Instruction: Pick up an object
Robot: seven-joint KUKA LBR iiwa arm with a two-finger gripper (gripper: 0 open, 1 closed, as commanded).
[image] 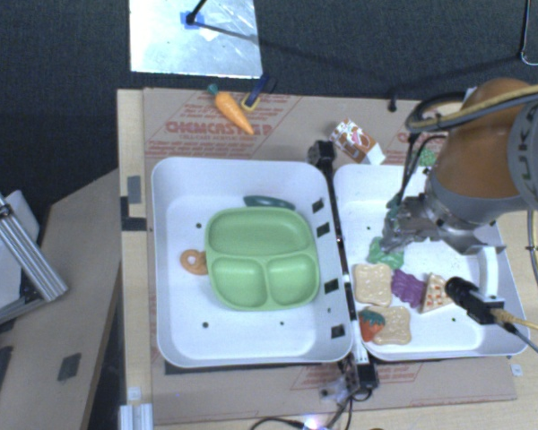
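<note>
Probably light and rigid, the small green plastic toy suits a pinch across its middle; whether the hand is open, I cannot tell.

Dark carpet floor surrounds the tan bench. A shiny foil sheet lies on the floor behind it. Aluminium frame rails stand at left.

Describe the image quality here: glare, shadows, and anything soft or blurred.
Camera view: glare washes out the shiny sheet at the top; the green plate and left bin are evenly lit, with faint shadows; the arm is large, close and slightly soft, shading the right bin around the gripper; small toys look grainy.
</note>
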